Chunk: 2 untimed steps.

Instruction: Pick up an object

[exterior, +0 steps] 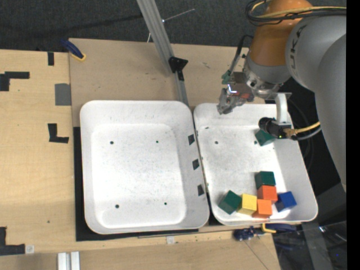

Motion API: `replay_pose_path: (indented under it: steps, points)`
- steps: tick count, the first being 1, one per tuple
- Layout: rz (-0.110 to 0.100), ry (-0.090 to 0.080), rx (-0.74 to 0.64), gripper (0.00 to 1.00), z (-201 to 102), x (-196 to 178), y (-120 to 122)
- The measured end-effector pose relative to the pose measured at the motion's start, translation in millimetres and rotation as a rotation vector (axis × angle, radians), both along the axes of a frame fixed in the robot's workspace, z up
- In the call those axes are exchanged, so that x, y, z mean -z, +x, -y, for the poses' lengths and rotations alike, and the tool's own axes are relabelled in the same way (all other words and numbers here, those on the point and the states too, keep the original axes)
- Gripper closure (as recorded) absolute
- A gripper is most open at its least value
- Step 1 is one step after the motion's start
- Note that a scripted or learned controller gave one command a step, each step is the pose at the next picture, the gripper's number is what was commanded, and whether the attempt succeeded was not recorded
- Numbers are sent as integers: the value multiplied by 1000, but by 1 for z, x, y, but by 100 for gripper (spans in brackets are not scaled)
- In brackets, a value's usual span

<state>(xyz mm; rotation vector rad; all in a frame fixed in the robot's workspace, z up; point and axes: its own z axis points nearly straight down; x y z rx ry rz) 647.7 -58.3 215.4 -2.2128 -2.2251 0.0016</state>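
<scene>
Camera view, nearest first: blocks [256, 198] huddle in the right bin's [225, 156] near corner, one green block [263, 138] lying apart farther back. Beyond, the gripper [226, 107] hangs over the far rim, carrying nothing I can see. Picking looks not yet begun.

A robotics lab: taped bench [129, 72], 2 white bins [90, 117].

Tan wooden bench [124, 72], black tape marks [17, 79], dark carpet floor [84, 10], slanted metal rail [154, 21].
</scene>
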Motion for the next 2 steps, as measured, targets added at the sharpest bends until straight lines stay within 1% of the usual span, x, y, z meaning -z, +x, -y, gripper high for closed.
replay_pose_path:
  steps: [1, 2]
  points:
    - [2, 1, -1, 100, -51, -12, -11]
    - [1, 0, -2, 100, -104, -24, -29]
